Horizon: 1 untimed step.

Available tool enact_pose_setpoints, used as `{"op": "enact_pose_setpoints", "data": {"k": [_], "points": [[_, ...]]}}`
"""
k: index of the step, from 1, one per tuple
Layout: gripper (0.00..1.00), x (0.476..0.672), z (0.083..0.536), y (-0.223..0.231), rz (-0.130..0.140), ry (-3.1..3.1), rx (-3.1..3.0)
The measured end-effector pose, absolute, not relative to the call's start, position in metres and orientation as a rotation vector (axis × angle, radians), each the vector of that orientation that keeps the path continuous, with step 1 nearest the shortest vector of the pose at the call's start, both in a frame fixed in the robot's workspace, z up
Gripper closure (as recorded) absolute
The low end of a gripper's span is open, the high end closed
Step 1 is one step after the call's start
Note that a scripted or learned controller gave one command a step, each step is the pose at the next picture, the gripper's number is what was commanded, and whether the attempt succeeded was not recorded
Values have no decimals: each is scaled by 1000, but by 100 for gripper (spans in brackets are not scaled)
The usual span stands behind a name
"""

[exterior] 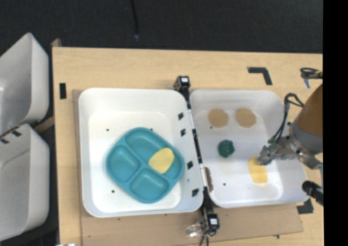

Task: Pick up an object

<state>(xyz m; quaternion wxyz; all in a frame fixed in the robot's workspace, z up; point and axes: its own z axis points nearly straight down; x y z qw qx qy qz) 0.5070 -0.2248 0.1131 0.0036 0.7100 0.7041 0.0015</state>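
The wooden surface carries two white bins. The left white bin holds a blue divided plate. In the right white bin, the end effector touches a yellow block; its grip I cannot tell.

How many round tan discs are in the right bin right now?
2: one tan disc at the bin's far left, the other tan disc just to its right. The arm covers the bin's right edge, so more could be hidden.
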Motion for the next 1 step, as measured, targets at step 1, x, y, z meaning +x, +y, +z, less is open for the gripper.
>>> {"op": "enact_pose_setpoints", "data": {"k": [1], "points": [[100,505,172,-218,4,2220,2213]]}}
